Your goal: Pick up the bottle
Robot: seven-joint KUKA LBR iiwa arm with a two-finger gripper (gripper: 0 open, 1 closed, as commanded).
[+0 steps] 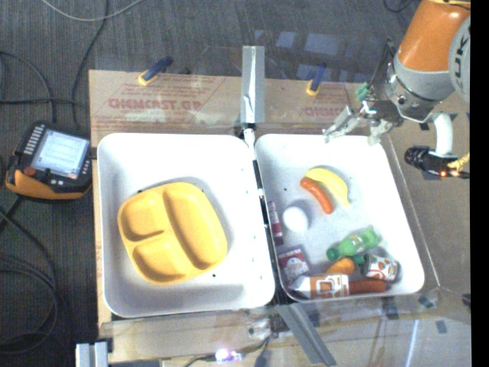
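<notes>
Gripper (357, 125) hovers over right bin's (397, 176) far rim, fingers spread; bottle (354, 245) near front.

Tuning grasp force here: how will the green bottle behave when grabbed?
The green bottle lies on its side, so it may roll if nudged. It looks smooth and rounded, likely slippery. Items crowd it closely, so the gripper may jostle them.

We note a grey arm (451, 29) carrying a broad orange band. Its gripper (357, 125) has thin pale metal fingers.

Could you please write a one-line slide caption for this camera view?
Gripper open above the right bin's far edge, green bottle untouched below.
</notes>
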